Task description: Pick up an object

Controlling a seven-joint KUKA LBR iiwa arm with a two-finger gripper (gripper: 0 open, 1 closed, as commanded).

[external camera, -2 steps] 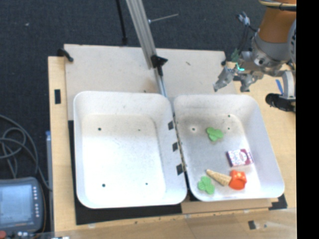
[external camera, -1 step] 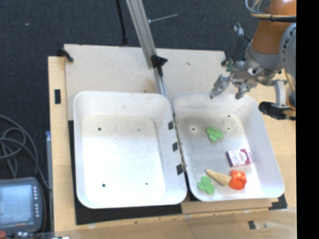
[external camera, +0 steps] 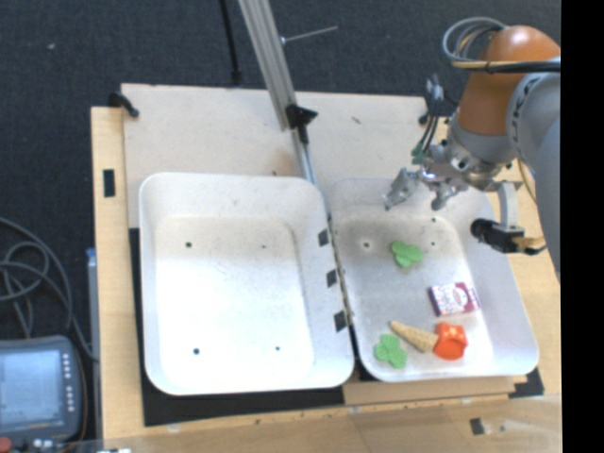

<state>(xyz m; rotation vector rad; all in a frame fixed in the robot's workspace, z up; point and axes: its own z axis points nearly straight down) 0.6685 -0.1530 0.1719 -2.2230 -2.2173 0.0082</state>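
the grey arm (external camera: pixel 533 111) enters from the upper right of the frame, its orange band at the top. the gripper (external camera: pixel 420 194) points lower left, fingers spread apart, holding nothing.

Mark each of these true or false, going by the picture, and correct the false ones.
1. All the loose objects lie in the right bin. True.
2. The end effector is over the left bin. False: it is above the far end of the right bin.
3. The orange block sits beside the cone, near the right bin's front edge. True.
4. The end effector is holding the purple box. False: the box lies on the bin floor, apart from it.
5. There are two green pieces in the right bin. True.
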